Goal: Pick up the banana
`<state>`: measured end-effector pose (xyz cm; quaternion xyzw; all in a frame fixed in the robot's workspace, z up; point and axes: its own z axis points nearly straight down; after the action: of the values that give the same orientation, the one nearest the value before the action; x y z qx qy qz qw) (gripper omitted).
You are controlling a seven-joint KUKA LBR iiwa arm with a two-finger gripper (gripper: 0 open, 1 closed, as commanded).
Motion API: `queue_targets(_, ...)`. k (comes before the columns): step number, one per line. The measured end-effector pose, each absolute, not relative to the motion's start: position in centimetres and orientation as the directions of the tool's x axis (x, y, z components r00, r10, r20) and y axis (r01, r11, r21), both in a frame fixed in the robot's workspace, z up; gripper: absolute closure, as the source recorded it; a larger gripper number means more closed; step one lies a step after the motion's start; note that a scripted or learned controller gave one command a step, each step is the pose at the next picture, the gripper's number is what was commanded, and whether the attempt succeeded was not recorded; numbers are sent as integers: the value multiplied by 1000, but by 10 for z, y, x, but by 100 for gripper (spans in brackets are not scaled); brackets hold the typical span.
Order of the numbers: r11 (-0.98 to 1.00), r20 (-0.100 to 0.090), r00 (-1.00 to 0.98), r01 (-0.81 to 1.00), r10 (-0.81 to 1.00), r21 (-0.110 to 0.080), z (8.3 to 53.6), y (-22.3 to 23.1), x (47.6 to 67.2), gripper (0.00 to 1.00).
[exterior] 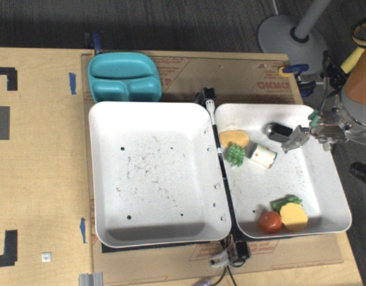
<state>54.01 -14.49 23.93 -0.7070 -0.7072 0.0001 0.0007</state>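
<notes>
The banana (234, 138), a short rounded yellow piece, lies at the back left of the right bin (325, 177), close to the divider between the bins. My gripper (287, 136) hangs over the back of the same bin, a short way to the banana's right and apart from it. Its fingers, one dark (278, 131) and one grey (297, 138), stand open with nothing between them.
A green broccoli piece (235, 155) touches the banana's front edge, and a white cylinder (262, 156) lies just right of it. A red tomato (269, 221), a yellow block (294, 217) and a green piece (285, 202) sit at the front. A teal tray (124, 76) stands behind the left bin (153, 171).
</notes>
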Motion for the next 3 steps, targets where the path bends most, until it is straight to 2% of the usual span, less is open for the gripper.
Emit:
queue_targets(1,235,2,-235,972,972,-2,197,-74,502,0)
queue_targets(2,301,2,-301,954,954,-2,184,-22,479,0)
queue_targets(3,343,0,-343,939,939,1,158,97,489,0)
